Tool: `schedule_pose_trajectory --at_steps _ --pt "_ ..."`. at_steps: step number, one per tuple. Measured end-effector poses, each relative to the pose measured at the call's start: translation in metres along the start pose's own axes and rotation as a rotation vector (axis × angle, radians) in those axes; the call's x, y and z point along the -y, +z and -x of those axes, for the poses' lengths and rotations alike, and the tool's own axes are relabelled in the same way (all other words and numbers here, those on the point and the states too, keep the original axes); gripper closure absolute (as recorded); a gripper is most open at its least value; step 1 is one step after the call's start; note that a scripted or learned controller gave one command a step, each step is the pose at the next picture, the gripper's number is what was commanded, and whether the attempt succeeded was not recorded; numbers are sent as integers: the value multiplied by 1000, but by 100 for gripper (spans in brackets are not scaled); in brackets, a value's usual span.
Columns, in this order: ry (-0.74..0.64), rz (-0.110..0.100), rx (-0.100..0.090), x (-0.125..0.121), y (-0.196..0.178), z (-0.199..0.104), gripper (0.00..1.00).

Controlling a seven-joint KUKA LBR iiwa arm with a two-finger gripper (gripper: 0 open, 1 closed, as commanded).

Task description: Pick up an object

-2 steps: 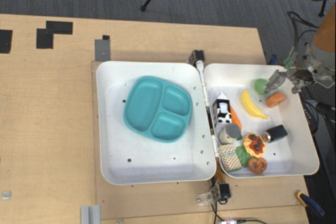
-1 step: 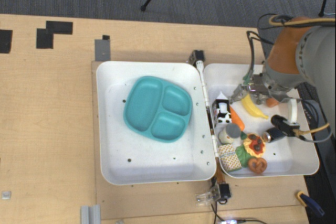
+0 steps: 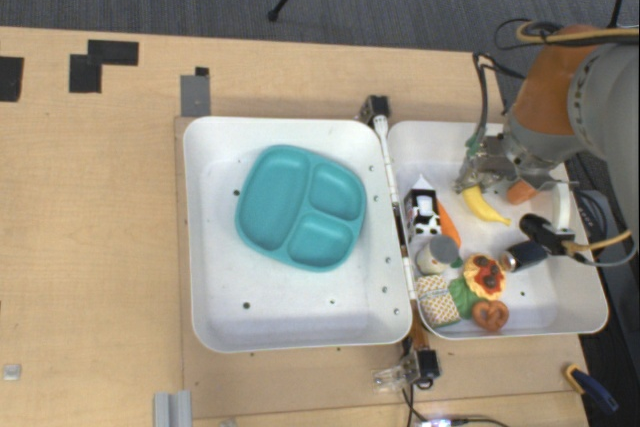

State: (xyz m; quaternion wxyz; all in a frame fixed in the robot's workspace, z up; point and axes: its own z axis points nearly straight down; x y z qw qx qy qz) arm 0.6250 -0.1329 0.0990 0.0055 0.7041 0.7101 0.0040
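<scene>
Checked all over, found no readable text, no labels, no brands, no numbers. Toys in right bin (image 3: 590, 310) too small, too blurry for any print.

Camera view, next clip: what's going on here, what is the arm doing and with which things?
A grey arm with an orange band reaches in from the right over the right bin, where small toys lie in a heap. Its pincer hangs low at the bin's far end, just above a yellow banana, with nothing visibly held. Nearby lie a black and white cow, a carrot and a pizza slice. The left bin holds a teal divided plate.
</scene>
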Motion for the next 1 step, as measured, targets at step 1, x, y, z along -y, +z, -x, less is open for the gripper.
schedule_pose_trajectory --at_steps 1 --pt "3 -11 -3 89 -88 -71 100"
